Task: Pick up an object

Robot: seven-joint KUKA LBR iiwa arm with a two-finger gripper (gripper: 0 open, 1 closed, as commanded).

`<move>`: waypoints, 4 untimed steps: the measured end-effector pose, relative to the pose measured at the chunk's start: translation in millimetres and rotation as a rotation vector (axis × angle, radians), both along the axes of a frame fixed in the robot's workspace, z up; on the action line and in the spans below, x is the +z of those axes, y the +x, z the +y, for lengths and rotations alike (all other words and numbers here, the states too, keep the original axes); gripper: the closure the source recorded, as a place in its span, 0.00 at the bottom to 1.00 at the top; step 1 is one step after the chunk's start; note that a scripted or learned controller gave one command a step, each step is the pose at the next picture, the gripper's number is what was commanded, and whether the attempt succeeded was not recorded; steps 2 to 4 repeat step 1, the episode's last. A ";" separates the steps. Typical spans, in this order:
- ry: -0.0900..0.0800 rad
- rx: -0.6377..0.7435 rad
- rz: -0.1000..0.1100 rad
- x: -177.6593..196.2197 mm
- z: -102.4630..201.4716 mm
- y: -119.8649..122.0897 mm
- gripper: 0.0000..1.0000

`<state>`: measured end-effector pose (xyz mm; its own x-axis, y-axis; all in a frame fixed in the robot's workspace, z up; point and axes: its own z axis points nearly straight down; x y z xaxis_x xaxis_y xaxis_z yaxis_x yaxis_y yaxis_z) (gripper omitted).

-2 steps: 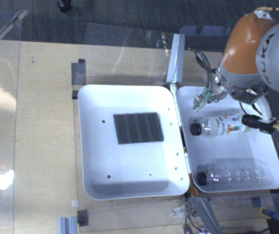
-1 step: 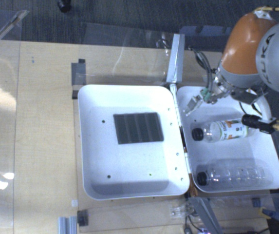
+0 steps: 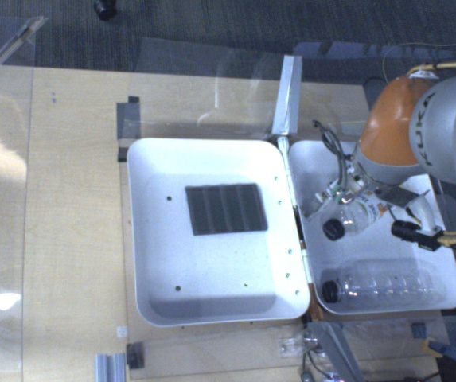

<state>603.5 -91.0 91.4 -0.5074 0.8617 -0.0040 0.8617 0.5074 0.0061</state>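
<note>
Two shallow white bins sit side by side on the pale wooden surface point(image 3: 68, 237). In the right bin point(image 3: 450, 289), the pincer point(image 3: 341, 200) hangs over a clear plastic bottle with a black cap point(image 3: 353, 217); its grip cannot be made out. Another clear capped bottle point(image 3: 383, 285) lies near the front wall. A dark ribbed rectangular pad point(image 3: 226, 208) lies in the left bin point(image 3: 156, 293).

Matt pale wood bench point(image 3: 68, 237), 2 smooth white plastic bins point(image 3: 144, 237), clear glossy plastic bottle point(image 3: 379, 283), glossy orange arm band point(image 3: 387, 126)
</note>
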 end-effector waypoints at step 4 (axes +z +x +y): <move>-0.001 0.206 0.001 14.9 -20.3 -51.0 0.00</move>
